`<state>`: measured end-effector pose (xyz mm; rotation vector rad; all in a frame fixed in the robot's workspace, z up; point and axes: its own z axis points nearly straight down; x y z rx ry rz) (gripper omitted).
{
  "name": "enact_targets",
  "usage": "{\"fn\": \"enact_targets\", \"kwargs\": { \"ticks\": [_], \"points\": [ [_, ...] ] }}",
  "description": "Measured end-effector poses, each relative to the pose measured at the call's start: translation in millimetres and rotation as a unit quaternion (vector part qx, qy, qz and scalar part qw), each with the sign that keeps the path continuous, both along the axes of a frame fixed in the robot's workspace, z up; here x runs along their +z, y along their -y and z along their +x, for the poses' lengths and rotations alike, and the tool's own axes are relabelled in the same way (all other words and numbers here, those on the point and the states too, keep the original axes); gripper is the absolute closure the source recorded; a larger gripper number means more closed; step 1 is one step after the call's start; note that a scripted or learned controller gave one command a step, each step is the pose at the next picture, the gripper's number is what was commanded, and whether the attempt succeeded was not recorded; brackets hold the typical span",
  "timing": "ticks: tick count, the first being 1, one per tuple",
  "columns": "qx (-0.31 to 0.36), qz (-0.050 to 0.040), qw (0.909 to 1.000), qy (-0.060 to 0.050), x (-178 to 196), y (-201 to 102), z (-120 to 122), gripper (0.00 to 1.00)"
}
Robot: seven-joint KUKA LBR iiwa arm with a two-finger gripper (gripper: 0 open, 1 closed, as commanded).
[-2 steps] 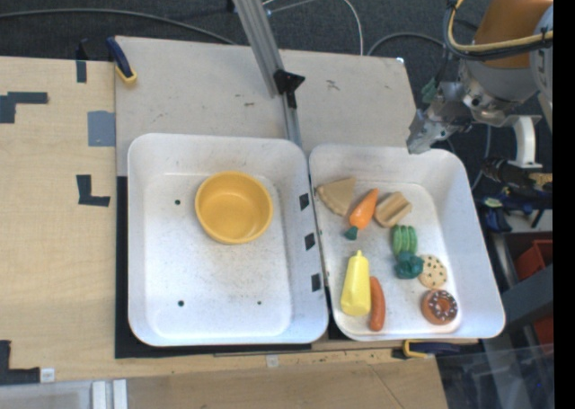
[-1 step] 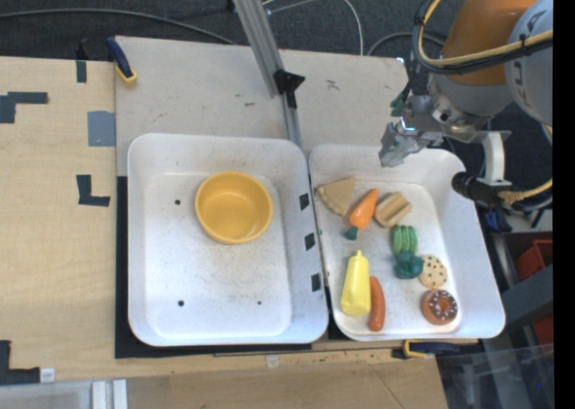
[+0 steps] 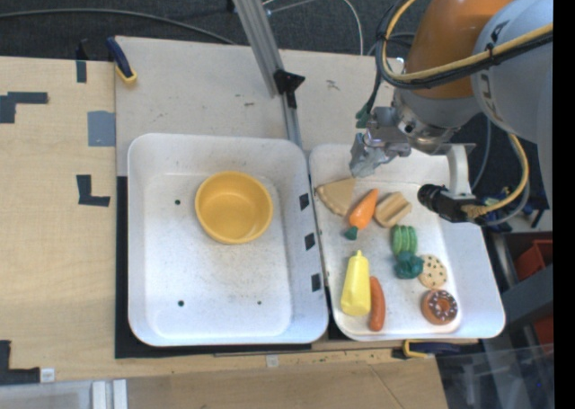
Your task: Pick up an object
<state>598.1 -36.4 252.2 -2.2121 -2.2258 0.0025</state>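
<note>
**Gripper poised over the far end of the right bin, with no object yet taken**

The gripper (image 3: 367,161) hangs above the far edge of the right bin (image 3: 490,308), just beyond a tan wedge-shaped piece (image 3: 335,194) and an orange carrot (image 3: 363,208). Whether its fingers stand apart or together cannot be told at this angle, and nothing is seen between them. The candidate objects all lie in the right bin: beside the carrot a small tan bread piece (image 3: 393,208), then a green vegetable (image 3: 404,247), a yellow bottle (image 3: 357,282) with a red sausage (image 3: 376,304) touching its side, a cookie (image 3: 433,270) and a chocolate doughnut (image 3: 440,306). The left bin (image 3: 144,218) bears a yellow bowl (image 3: 234,207).

The step in hand appears to be the approach. The wedge and carrot are nearest (and they touch or overlap, so a descent between them risks pushing both aside). A sound grasp would likely centre on the carrot's body, with the fingers set across its narrow width and clear of the bin wall. The flat wedge looks harder to take.
</note>
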Motion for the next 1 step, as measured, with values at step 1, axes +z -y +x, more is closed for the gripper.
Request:
{"fn": "enact_targets", "kwargs": {
  "ticks": [1],
  "points": [
    [0.000, 0.0001, 1.0000, 0.000, 3.4, -48.3, -29.2, 1.00]
  ]
}}
